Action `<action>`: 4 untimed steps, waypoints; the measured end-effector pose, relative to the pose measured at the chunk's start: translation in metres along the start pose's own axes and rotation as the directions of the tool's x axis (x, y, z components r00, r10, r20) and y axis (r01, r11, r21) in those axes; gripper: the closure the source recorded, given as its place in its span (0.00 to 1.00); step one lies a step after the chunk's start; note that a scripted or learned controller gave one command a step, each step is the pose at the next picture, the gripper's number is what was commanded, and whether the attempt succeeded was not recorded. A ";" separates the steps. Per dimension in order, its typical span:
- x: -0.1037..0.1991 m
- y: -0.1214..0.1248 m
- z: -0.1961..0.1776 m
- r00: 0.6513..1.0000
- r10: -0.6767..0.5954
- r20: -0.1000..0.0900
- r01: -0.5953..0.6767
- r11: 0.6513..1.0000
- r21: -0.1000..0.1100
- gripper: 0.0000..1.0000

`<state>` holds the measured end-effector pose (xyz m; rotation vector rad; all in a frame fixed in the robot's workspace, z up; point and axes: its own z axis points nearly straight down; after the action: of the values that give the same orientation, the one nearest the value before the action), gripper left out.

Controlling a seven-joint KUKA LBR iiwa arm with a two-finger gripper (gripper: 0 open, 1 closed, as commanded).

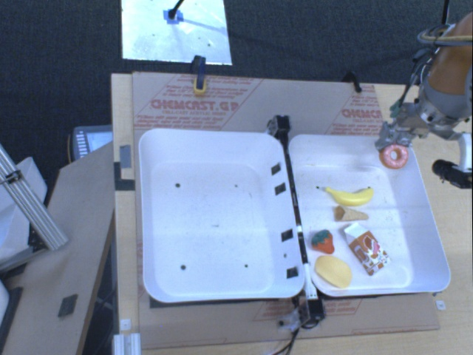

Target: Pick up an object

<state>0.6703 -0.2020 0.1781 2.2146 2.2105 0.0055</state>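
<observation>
On the bench (89, 198), two white bins (214, 213) over dark carpet (332, 21).

A pink-and-orange doughnut (395, 156), yellow banana (352, 195), red strawberry (322, 241), and red-and-white carton (367, 248) are seen in a white bin (421, 198).
</observation>
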 end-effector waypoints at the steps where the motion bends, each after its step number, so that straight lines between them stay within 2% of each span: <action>1: -0.005 0.000 -0.049 1.000 -0.003 -0.003 0.003 1.000 0.003 1.00; 2: -0.006 0.001 -0.139 1.000 -0.006 -0.002 0.006 1.000 -0.001 1.00; 4: -0.005 0.002 -0.156 1.000 -0.014 -0.001 0.014 1.000 -0.001 1.00</action>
<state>0.6710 -0.2058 0.3339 2.1988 2.2260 0.0081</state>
